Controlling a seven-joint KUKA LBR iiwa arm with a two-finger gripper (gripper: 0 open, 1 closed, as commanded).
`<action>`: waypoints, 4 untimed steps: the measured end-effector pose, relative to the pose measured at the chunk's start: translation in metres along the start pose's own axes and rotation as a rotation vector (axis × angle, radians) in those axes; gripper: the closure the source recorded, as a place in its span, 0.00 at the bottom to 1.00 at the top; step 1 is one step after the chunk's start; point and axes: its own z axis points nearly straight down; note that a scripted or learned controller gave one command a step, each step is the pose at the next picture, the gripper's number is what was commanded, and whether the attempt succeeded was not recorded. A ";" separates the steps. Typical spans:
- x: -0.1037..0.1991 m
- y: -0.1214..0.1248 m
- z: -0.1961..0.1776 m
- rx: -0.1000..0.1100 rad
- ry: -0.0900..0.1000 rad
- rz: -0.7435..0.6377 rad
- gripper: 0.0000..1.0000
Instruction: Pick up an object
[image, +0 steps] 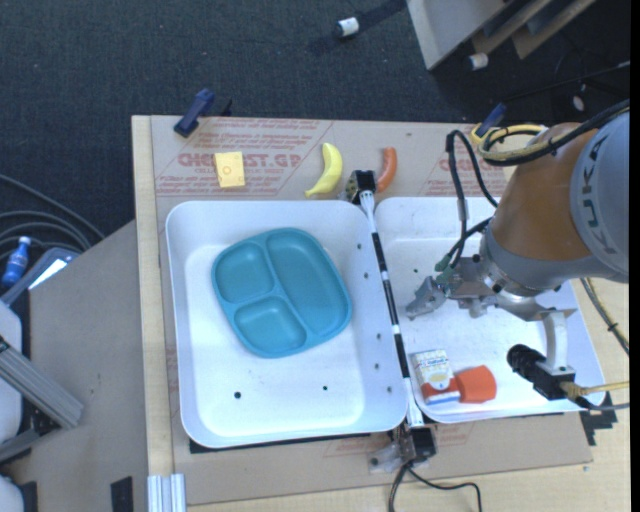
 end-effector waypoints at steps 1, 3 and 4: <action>-0.063 0.027 0.082 0.002 0.000 0.001 0.00; -0.012 -0.023 0.000 0.001 0.001 0.000 1.00; 0.046 -0.005 0.000 -0.001 0.000 0.000 1.00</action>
